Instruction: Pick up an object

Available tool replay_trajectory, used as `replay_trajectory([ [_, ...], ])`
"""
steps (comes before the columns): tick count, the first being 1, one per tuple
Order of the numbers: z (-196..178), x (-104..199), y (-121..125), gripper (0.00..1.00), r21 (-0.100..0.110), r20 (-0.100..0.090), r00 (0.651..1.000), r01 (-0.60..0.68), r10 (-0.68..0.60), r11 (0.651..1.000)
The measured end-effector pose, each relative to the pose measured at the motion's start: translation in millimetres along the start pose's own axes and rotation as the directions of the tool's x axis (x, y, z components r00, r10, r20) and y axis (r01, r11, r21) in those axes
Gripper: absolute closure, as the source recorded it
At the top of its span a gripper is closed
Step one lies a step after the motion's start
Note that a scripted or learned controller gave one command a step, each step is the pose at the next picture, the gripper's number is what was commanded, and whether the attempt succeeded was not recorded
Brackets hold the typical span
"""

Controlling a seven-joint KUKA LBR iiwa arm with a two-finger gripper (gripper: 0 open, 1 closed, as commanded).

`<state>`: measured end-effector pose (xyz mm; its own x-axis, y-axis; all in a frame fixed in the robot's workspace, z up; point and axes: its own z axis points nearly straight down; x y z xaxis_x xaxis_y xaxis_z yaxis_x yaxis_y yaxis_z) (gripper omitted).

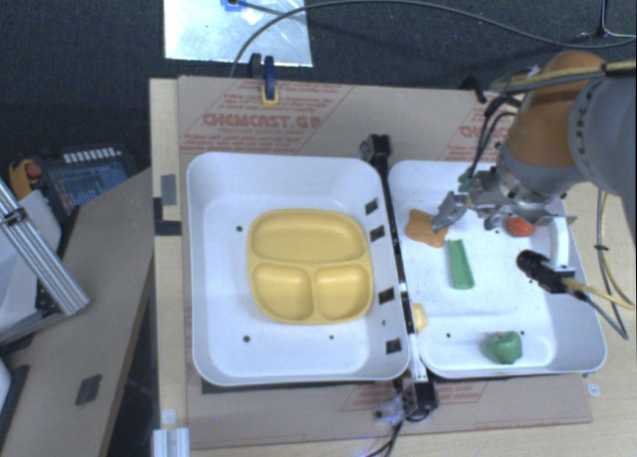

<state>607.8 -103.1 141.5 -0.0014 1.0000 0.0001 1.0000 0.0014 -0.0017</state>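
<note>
Orange, flattish plastic piece is seen near the right white bin's far-left corner, just beside a green stick. Whether the gripper, hovering close above it, is released or clenched cannot be told. A straight, centred descent is advised.

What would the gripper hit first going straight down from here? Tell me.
Likely the orange piece in the right bin: the gripper hangs just beside it. Depth is unclear, so it may meet bare bin floor near the green stick.
</note>
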Motion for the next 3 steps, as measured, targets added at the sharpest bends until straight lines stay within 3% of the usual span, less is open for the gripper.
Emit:
replay_trajectory([
  [1, 52, 0, 0, 0.00, 0.000, 0.000, 1.000, -0.001, 0.001, 1.000],
  [2, 38, 0, 2, 1.00, -0.005, 0.001, 1.000, -0.001, 0.001, 1.000],
  [3, -26, 2, 7, 1.00, -0.009, 0.001, 1.000, 0.003, -0.003, 1.000],
])
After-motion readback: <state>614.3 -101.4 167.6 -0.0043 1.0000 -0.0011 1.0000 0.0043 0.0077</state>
